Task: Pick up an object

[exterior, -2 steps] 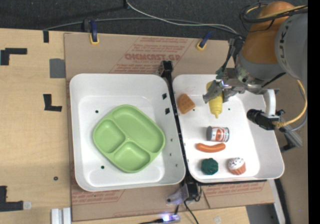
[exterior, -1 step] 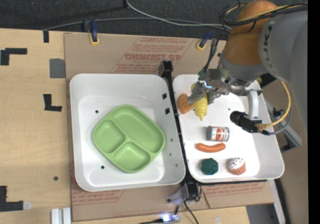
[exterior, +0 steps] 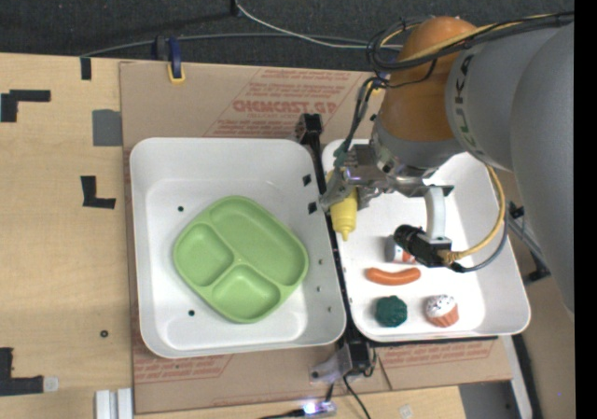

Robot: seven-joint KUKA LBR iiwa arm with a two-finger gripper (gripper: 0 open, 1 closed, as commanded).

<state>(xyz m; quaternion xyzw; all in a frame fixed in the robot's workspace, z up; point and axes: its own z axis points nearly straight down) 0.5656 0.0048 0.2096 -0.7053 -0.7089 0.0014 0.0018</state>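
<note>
With the jaws (exterior: pixel 347 191) hanging over the yellow mustard bottle (exterior: pixel 345 216) at nine o'clock in the right bin (exterior: pixel 499 314), their spread indiscernible, we would centre them on the bottle before closing.

Grey arm (exterior: pixel 522 100) reaching from right, wrist bent down, pincer (exterior: pixel 347 191) lowered

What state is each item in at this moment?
Yellow corn-shaped toy: upright, at the tool.
Green divided plastic plate: flat in left bin.
Orange hot dog toy: lying flat.
Dark green round toy: resting.
Cupcake toy: tipped sideways.
</note>
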